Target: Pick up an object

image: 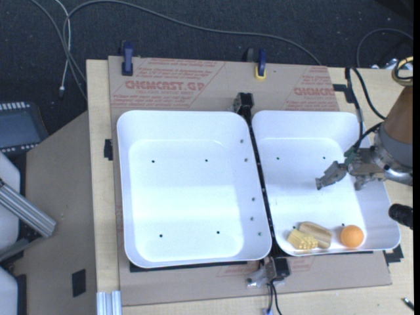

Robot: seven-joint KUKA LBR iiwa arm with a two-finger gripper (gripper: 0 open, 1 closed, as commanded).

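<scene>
Hovering jaws (344, 177) spread apart, nothing between them, over right bin (298, 133), orange ball (352, 236), corn cob (302, 241) and bread roll (315, 230) near its front edge

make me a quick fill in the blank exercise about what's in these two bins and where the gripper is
1. The orange ball lies in the ____ bin.
2. The corn cob lies touching a tan ____.
3. The gripper is above the ____ bin.
4. The ball is ____ of the corn cob in the camera view.

Missing words: right; bread roll; right; right
</scene>
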